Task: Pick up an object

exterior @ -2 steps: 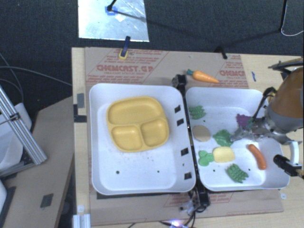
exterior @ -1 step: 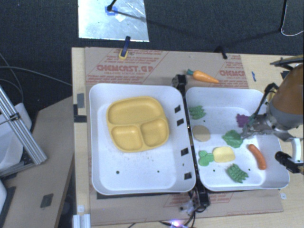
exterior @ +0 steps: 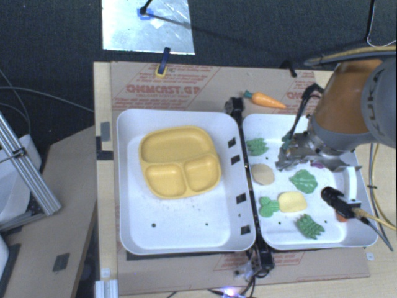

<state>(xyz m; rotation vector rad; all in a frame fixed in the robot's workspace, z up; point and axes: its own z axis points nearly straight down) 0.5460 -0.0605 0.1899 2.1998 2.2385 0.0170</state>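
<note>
My gripper [exterior: 289, 159] hangs low over the middle of the right bin [exterior: 355, 180], with the grey and orange arm [exterior: 347, 107] rising behind it. Just left of it lies a small green leafy piece [exterior: 255, 146]. A beige oval piece [exterior: 263, 174] sits below and to the left, and a green leaf-shaped piece [exterior: 303, 180] lies right under the gripper's near side. Nearer the front are a pale yellow piece [exterior: 291, 202], a small green piece [exterior: 268, 207] and a ridged green piece [exterior: 309, 226]. Nothing shows between the fingers.
The left bin [exterior: 130, 228] holds a yellow divided tray [exterior: 180, 160]. An orange toy carrot [exterior: 265, 99] lies on the cardboard behind the right bin. A black divider with clips [exterior: 243, 166] runs between the bins. A metal sheet [exterior: 147, 17] lies far back.
</note>
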